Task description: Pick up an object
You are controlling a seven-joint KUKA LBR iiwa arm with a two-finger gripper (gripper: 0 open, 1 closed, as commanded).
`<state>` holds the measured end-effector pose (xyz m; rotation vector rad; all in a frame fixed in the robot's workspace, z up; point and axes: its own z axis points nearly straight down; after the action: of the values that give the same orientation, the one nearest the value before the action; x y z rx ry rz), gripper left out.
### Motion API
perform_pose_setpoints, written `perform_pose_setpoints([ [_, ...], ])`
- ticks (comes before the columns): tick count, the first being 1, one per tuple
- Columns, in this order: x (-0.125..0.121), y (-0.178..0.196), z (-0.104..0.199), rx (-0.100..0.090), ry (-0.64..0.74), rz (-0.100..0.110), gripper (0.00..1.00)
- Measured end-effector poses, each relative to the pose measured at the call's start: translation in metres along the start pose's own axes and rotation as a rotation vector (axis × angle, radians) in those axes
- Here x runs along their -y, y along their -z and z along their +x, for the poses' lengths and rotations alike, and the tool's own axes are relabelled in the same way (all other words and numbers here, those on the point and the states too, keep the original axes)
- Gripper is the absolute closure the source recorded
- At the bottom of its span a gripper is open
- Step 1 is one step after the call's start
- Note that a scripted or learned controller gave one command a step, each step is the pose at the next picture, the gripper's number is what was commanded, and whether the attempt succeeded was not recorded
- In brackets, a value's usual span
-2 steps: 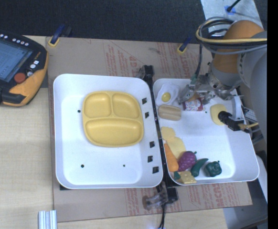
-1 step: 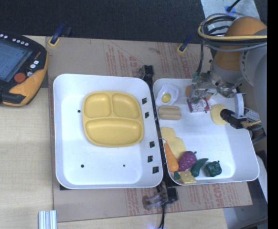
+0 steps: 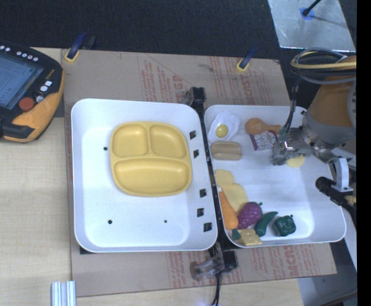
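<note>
Toy food fills the right bin point(image 3: 322, 225), a glossy plastic jumble. At its twelve o'clock lies a fried egg point(image 3: 222, 130), flat white with a yellow dome; just below, a tan bread roll point(image 3: 226, 150). Towards six o'clock, pale yellow cheese slices point(image 3: 231, 190) sit against an orange carrot point(image 3: 227, 213), purple grapes point(image 3: 250, 213) and a dark green pepper point(image 3: 284, 225). The end effector point(image 3: 281, 152) hangs at the bin's two o'clock, a pale yellow piece point(image 3: 295, 162) just beside it; whether it is apart or together, I cannot tell. In the left bin point(image 3: 90, 203), a smooth yellow divided plate point(image 3: 151, 158). Far left on the surface point(image 3: 20, 196), a teach pendant point(image 3: 16, 97).
</note>
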<state>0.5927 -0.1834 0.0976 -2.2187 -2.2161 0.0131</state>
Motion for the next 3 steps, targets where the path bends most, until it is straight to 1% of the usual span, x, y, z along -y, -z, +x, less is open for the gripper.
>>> perform_pose_setpoints([
  [1, 0.053, -0.007, -0.016, -0.003, 0.002, -0.001, 1.0],
  [2, 0.044, 0.128, 0.105, -0.006, 0.018, -0.022, 1.0],
  [3, 0.048, 0.12, 0.097, -0.002, 0.004, -0.007, 0.0],
])
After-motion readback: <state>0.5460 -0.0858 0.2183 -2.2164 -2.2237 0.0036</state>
